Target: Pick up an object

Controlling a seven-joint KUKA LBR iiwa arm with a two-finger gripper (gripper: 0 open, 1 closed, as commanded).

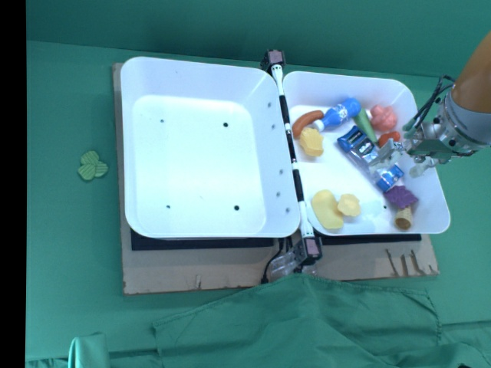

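Far left on the green tabletop (69, 113) lies a small pale-green leafy piece (92, 165), well apart from the bins. The left bin (130, 90) sits next, then a black-and-white hinge strip (288, 140) btwn the two bins, w/ a clamp at its far end and another at its near end. Brown cardboard (153, 278) shows under both bins; rumpled green cloth (307, 324) lies near the camera.

In the right bin (430, 221), left to right: an orange-red sausage (307, 119), long axis slanting far-right to near-left; a yellow lump (311, 142) just beside it; two yellow pieces (334, 208) near the near wall; a blue bottle (341, 114) pointing far-right; a blue-white packet (355, 144), long axis running far-left to near-right; a green stick (365, 126); a pink lump (383, 116); a small blue item (389, 176); a purple piece (400, 197) w/ a tan cone (403, 219) just nearer.

The end effector (399, 153) hangs over the right part of that bin, by the packet's right end and just beyond the small blue item; can't tell if it is released or clenched, nothing clearly in it. The grey arm (468, 117) comes in from the right
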